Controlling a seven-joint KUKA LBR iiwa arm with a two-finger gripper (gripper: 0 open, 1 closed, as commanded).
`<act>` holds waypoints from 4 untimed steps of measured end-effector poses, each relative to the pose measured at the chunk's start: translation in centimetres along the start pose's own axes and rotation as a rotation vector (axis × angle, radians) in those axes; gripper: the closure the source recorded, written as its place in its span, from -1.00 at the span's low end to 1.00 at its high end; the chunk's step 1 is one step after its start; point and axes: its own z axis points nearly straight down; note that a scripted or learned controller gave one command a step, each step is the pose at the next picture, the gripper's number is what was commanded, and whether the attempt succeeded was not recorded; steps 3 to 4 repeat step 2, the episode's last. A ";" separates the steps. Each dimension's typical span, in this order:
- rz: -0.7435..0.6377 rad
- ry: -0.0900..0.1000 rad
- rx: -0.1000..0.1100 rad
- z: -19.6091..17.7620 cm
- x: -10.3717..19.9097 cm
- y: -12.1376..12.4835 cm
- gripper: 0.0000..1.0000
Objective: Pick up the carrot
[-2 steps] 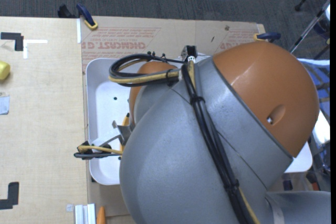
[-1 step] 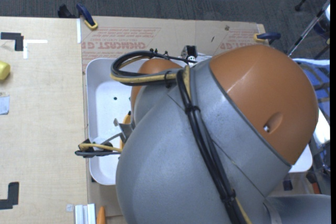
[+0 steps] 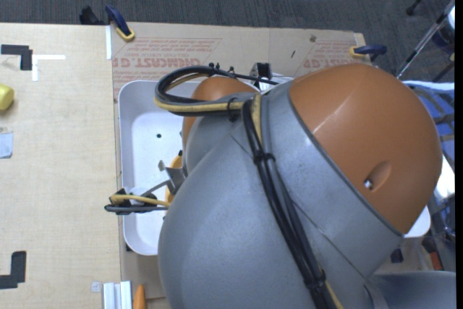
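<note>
My grey arm, with its orange bands, hangs low over both bins and covers most of them. A grey part of the gripper pokes out from under the arm's left edge, inside the left white bin. Small orange slivers show right beside it; they may be the carrot, but too little is visible to be sure. The rest of the gripper and whatever lies under it are hidden by the arm.
A black and yellow cable loop sticks out over the left bin's left wall. Blue clamps hold the cardboard sheet at the back. A yellow object lies far left on the wooden bench.
</note>
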 end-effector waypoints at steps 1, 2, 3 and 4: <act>0.001 -0.002 0.000 -0.8 0.0 0.2 1.00; 0.002 -0.002 0.001 -0.9 0.0 0.1 -1.00; 0.002 -0.002 0.001 -0.9 0.0 0.1 -1.00; 0.002 -0.002 0.001 -0.9 0.0 0.1 -1.00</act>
